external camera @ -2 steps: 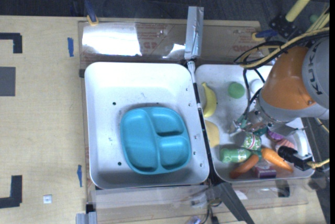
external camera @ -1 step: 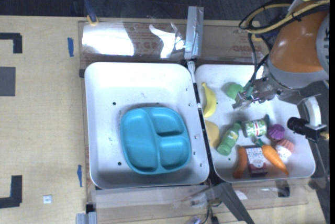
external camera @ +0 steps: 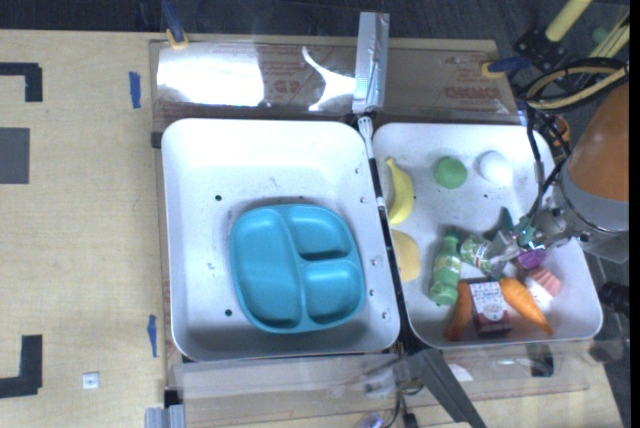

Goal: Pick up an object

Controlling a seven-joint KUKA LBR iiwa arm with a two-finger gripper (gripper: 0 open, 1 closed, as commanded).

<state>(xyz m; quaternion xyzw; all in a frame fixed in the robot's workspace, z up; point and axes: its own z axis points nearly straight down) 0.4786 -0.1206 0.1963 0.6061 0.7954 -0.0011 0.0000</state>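
Bench, two white bins; right bin [external camera: 575,316] crowded at its front edge.
Gripper [external camera: 527,238] low over the clutter, aperture indiscernible; carrot [external camera: 524,303] just below, green ball [external camera: 451,172] above-left, open floor between.

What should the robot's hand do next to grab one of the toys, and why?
Probably ease straight down a little. The gripper hangs in the right bin just above the crowded pile: green bottle, carrot and dark red box. Nothing visibly sits in its grasp yet. The green ball lies apart and might be easier.
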